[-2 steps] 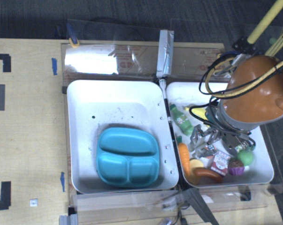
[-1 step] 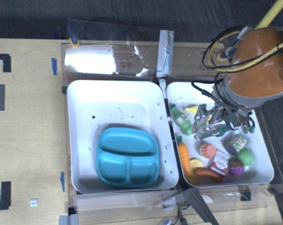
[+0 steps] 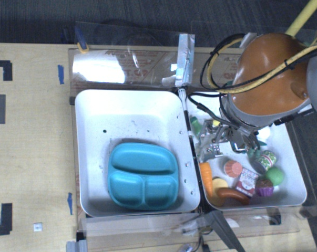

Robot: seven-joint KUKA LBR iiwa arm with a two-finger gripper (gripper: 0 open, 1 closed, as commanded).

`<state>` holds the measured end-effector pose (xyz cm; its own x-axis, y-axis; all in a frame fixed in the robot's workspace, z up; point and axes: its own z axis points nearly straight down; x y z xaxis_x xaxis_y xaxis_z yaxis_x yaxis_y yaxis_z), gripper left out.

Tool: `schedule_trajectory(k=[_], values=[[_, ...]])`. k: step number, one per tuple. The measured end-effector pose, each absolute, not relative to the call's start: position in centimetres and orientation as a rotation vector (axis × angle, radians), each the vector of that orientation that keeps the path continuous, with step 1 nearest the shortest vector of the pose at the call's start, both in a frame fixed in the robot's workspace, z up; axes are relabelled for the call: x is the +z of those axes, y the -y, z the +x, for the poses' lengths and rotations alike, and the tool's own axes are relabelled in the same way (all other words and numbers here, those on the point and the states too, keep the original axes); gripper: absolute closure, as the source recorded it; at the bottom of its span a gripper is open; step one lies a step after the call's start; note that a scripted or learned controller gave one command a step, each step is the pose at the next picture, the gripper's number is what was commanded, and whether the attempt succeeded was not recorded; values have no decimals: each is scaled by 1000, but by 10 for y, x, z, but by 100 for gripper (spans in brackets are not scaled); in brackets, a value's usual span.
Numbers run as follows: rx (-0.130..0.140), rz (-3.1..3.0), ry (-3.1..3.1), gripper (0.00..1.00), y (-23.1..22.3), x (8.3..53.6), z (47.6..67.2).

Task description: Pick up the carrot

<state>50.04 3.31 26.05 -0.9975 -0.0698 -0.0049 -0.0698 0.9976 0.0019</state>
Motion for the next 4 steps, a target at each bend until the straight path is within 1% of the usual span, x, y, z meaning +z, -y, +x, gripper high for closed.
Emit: schedule_trajectory(k=[1,2,3,4], values=[[3,48,-3134,100,-67,265,506],[1,319,-3124,100,-57,269,480],[-1,338,-3122,100,25,235,480],[0,949,-2987,100,113,278,502]])
